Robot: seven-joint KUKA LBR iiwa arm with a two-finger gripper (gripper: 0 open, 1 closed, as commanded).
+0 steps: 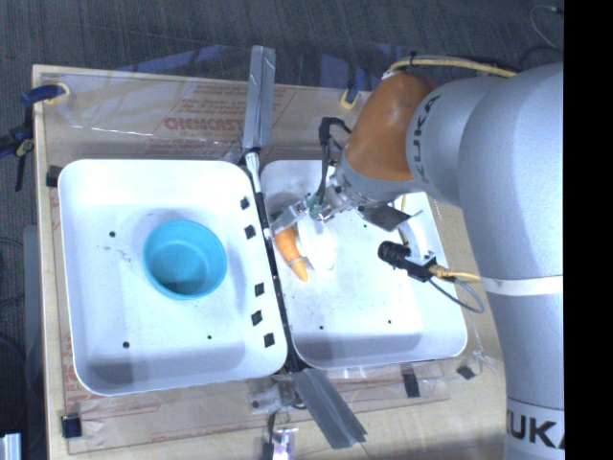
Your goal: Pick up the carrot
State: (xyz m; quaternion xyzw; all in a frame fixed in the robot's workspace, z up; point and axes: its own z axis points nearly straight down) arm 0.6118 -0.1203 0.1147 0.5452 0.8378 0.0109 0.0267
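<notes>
- The arm [498, 190] is built of broad, rounded grey segments with a smooth matt finish.
- An orange band [383, 127] is wrapped around the section above the wrist.
- Dark "KUKA" lettering [532, 432] is printed low on the grey casing.
- A yellow cable [450, 63] is routed over the orange band.
- A black cylindrical fitting [402, 257] with a thin cable is mounted beside the wrist.

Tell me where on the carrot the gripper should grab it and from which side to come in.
Grip the carrot across its thicker upper half, coming straight down from above. It lies flat in the right bin, tapering toward the camera, close beside the divider wall, so the fingers would probably best close across its width near the gripper.
</notes>
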